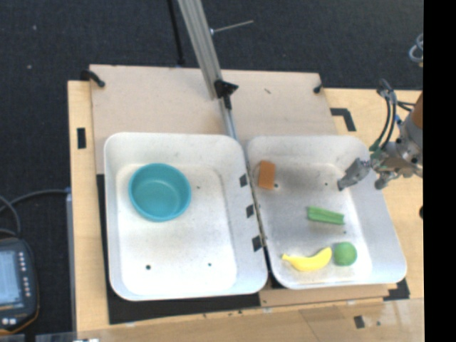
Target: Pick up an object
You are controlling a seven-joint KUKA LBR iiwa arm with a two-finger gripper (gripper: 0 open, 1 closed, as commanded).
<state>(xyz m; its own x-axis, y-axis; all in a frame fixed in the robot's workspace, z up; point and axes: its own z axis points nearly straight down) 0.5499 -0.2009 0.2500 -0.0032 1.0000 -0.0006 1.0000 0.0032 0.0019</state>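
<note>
Arm cut off at right edge; gripper (365,174) fingers apart, holding nothing, over right bin (377,262) rim — green block (325,216) near, bare floor between.

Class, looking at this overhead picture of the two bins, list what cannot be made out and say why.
1. Gripper, camera view: small and blurred, so its grip cannot be judged.
2. Arm: cut off at the right.
3. Orange block: too small to tell what it is.
4. Handheld screen: cut by the left edge, display unreadable.
5. Teal bowl: contents, if any, indistinct.
</note>
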